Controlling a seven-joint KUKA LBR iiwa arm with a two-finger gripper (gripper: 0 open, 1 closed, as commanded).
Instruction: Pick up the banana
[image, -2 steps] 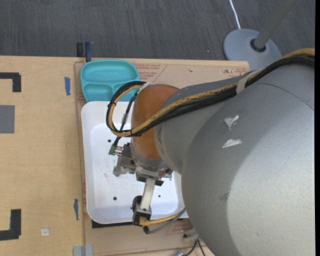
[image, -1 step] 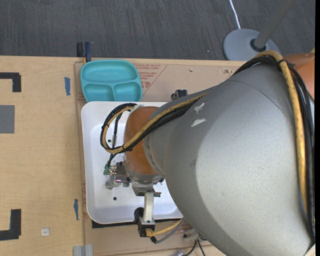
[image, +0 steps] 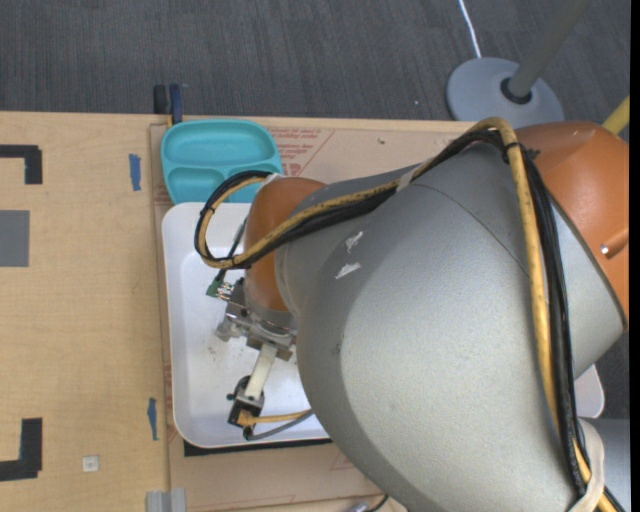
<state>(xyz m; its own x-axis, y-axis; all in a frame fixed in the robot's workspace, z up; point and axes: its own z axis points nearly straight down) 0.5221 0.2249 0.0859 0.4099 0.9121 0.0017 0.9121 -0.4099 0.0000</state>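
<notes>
My grey arm with its orange band reaches in from the right and covers most of the bench. My gripper (image: 243, 328) hangs low over the left white bin (image: 190, 300), near the bin's middle. The wrist and the bulk of the arm hide whatever lies under them, along with the right part of this bin.
A teal divided plate (image: 218, 160) lies at the far end of the left bin. To the left runs the bare wooden bench top (image: 80, 300), marked with black and blue tape. A round grey stand base (image: 497, 92) sits on the floor at the back.
</notes>
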